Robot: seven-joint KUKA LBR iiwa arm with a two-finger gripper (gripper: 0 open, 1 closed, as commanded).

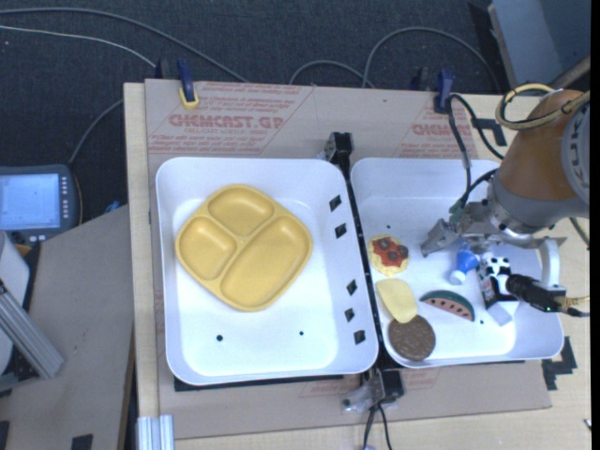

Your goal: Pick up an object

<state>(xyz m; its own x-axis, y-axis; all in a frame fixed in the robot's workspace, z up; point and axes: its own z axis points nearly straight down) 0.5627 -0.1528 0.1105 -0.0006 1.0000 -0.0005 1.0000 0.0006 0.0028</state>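
Tool (466, 262) tips blurred over small blue object (462, 268), grip unclear.

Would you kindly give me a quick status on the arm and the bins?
Gripper low in the right bin, over a small blue object; grip unclear. Toy foods bunched at bin's left. Yellow divided plate alone in left bin.

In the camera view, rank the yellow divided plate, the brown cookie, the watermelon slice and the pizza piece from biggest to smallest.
1. Yellow plate, by far the largest.
2. Brown cookie.
3. Watermelon slice and pizza piece look about alike, so I won't rank them.
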